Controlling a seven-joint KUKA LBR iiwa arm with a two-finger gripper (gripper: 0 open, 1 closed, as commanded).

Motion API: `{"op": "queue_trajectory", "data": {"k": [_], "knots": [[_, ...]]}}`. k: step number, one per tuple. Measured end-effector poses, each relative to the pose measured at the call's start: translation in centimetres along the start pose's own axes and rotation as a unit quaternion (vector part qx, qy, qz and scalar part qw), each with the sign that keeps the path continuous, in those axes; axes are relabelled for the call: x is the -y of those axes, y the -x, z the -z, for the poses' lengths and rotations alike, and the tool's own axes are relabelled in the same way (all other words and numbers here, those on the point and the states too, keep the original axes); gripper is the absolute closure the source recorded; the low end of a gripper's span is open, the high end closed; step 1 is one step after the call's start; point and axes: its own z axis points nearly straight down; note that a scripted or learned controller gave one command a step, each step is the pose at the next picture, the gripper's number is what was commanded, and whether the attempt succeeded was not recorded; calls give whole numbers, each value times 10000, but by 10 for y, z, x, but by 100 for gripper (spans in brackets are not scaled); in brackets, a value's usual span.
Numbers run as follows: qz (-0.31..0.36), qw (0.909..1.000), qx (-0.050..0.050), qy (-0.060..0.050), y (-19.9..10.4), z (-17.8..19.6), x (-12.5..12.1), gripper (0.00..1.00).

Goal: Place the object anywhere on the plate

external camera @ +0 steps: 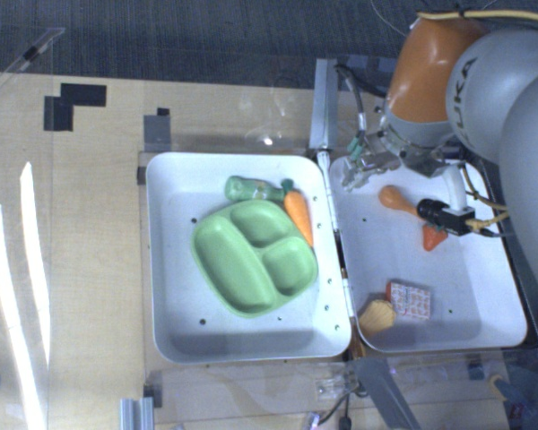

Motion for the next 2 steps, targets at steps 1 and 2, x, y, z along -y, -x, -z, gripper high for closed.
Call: {"op": "queue_trajectory", "data": {"k": [1,2], "knots": [[1391,9903,-4,10,-57,49,20,100],[1722,9851,3,9,-7,0,-17,100]]}}
